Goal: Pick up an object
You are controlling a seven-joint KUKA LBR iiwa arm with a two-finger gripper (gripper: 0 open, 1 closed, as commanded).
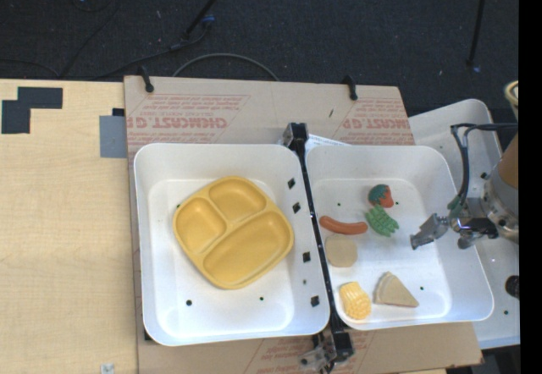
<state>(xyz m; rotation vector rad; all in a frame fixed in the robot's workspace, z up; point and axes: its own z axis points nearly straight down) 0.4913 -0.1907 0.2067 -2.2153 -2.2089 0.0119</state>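
Overhead, at a slant, two shallow white bins sit side by side on a sheet of brown cardboard, with pale wooden bench surface further left. The left bin (161, 296) holds a single yellow divided plate (234, 231), lying flat and turned at an angle, with two small compartments toward the upper left and one large compartment toward the lower right. A black clip strip (310, 228) runs down the seam where the two bins meet.

The right bin (461, 296) holds several toy food pieces. Nearest the seam is a tan flat round piece (341, 253), and just above it, touching or nearly so, lies a red-orange sausage (343, 227) pointing left to right. Below them, near the bin's front edge, sits a yellow corn cob piece (356, 300), and just beside it on the right a beige wedge (395, 291). Higher up, right of the sausage's end, is a green ridged vegetable (382, 222), and just above that a small red and green piece (380, 195).

At the far right, the gripper (428, 233) reaches in over the right bin's right side, near its wall, with nothing between its fingers. It sits apart from every toy; the green vegetable is closest. Whether the claw is open or closed cannot be told from this angle.
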